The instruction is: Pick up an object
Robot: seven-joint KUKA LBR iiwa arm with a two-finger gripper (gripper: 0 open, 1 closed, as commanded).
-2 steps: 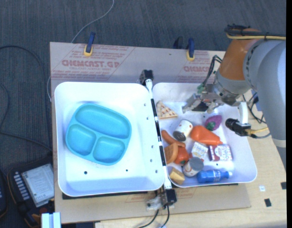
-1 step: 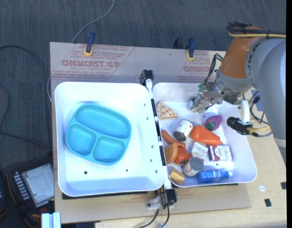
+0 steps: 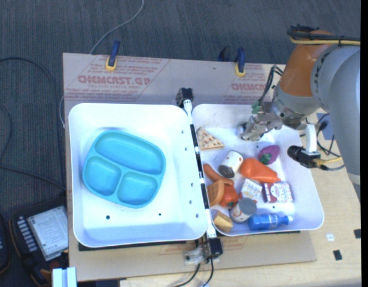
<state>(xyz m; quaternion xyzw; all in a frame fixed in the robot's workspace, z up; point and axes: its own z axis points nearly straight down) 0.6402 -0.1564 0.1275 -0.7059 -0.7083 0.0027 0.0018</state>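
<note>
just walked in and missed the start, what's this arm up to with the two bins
A KUKA arm reaches in from the right, with its gripper low over the far end of the right bin. That bin holds a jumble of toy food: a carrot, a purple piece, a blue bottle. Nothing appears lifted. The left bin holds a blue divided tray.

Blue divided tray (image 3: 124, 167) in left white bin (image 3: 82, 220)

Two white bins (image 3: 82, 220); one blue divided plate (image 3: 124, 168) in the left bin; roughly ten small toy food items (image 3: 258, 170) in the right bin; two clamps (image 3: 114, 51).
</note>
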